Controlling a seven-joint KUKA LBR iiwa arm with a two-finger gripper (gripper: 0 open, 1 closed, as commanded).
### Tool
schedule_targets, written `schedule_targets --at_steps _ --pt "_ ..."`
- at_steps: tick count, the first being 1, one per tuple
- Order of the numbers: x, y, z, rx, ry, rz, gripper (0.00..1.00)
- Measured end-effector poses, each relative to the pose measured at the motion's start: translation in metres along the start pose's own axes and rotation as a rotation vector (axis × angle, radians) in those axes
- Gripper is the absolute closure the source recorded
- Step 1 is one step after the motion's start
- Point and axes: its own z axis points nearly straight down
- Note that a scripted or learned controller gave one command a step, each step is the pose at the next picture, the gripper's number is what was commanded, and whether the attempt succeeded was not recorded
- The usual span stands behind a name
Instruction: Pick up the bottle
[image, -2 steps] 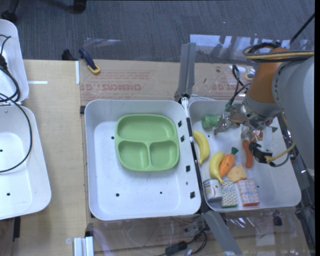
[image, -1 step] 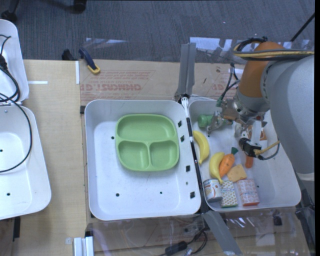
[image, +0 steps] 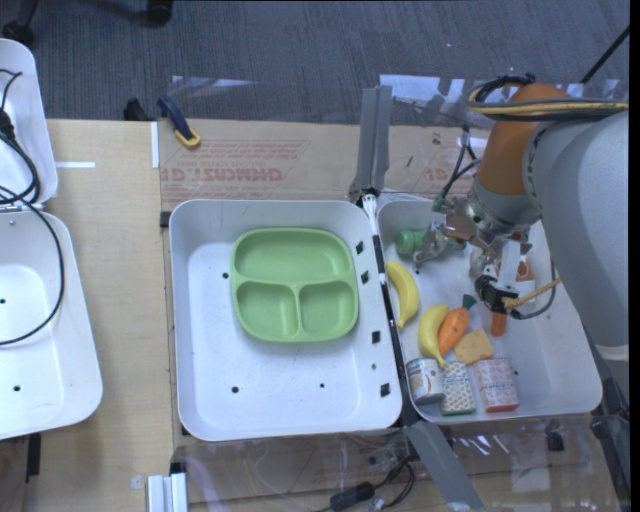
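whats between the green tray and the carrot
In the camera view, the bins' meeting walls and two bananas lie between the green tray and the carrot.

A robotics lab or test cell is showing itself here, not a home or kitchen. Two shallow white bins are sitting side by side on a bench, the left bin (image: 200, 400) holding a green sectioned tray (image: 296, 283), the right bin (image: 560, 390) holding toy food. A flattened cardboard sheet (image: 260, 160) is lying just behind the left bin. Black cables (image: 40, 200) are trailing over white moulded parts well to the left of that bin. Grey carpet (image: 300, 50) is running beyond the cardboard. A grey industrial arm (image: 590, 200) is reaching over the right bin.
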Motion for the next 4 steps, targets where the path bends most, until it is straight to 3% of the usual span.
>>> schedule_targets --at_steps 2,3,4 --pt "0.006 -0.004 0.000 0.013 -0.002 0.165 0.00" --pt "0.008 -0.001 -0.007 -0.010 0.001 0.166 1.00" --pt "0.008 -0.001 -0.013 -0.005 -0.001 0.162 1.00"
